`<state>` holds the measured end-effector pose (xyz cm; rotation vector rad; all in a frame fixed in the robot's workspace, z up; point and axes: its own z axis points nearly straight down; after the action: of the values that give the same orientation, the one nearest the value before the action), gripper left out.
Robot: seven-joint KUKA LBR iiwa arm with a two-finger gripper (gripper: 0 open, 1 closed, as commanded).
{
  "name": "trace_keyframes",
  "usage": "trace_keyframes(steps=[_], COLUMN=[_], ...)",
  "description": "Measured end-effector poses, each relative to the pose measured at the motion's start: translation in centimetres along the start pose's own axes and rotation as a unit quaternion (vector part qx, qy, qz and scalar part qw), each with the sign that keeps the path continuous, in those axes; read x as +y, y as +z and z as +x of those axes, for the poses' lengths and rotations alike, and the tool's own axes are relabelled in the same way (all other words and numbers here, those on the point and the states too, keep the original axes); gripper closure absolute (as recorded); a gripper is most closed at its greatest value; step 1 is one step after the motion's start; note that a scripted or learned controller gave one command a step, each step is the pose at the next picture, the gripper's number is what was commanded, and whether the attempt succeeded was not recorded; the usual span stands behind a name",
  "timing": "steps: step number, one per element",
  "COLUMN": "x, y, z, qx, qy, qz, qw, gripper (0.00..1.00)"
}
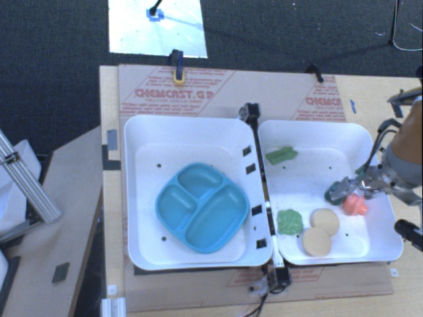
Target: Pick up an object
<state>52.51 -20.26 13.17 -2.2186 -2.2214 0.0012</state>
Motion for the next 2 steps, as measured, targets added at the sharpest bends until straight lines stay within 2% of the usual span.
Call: trace_keyframes(steps=[1,2], x=[0.0,0.2], y=[4.9,3.6], z=[0.0,0.0], qx=[0.0,-0.001], qy=[0.0,0.0], qz=[-0.001,-0.003], qw=[1.0,1.0], gripper=[0.0,1.0])
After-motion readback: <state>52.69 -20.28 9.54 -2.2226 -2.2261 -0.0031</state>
